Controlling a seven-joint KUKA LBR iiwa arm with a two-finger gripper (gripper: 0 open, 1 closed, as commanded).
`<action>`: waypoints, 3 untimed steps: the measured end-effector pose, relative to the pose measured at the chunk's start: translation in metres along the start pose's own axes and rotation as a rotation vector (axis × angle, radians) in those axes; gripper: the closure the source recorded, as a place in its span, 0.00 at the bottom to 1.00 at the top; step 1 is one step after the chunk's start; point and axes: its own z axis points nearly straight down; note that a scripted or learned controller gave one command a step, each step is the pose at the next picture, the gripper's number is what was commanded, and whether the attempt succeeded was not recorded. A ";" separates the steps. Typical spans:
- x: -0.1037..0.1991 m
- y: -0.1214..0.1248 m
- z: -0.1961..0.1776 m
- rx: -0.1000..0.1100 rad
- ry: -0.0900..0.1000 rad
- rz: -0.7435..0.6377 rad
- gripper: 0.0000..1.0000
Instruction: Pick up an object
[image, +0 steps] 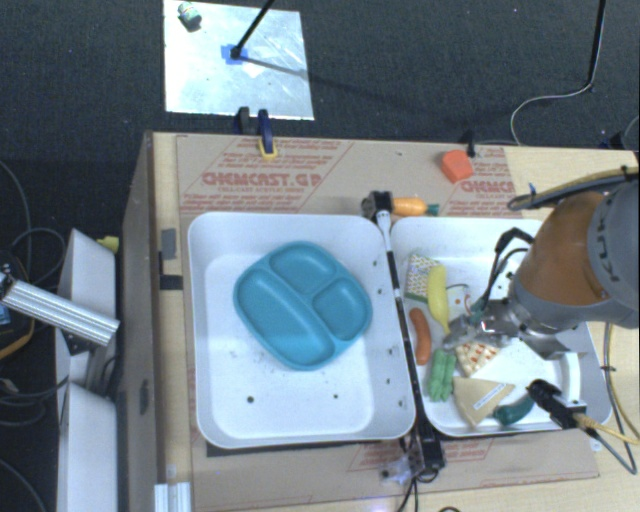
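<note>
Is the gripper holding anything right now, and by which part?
Cannot be told: the gripper sits low over the toy food in the right bin, with nothing visibly between its fingers.

toys crowd right bin, left roomier

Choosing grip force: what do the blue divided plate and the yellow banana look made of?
Blue divided plate: likely molded plastic, uniform colour, soft sheen, rounded compartment edges. Yellow banana: probably toy plastic, flat even yellow, smooth; too small to be sure.

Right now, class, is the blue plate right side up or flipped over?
Right side up: the blue plate shows its three hollow sections facing upward.
</note>
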 end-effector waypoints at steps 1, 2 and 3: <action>-0.023 0.077 -0.001 -0.003 0.000 -0.002 0.00; -0.023 0.077 -0.011 -0.005 0.000 -0.004 1.00; 0.049 0.061 -0.102 -0.005 0.002 -0.005 1.00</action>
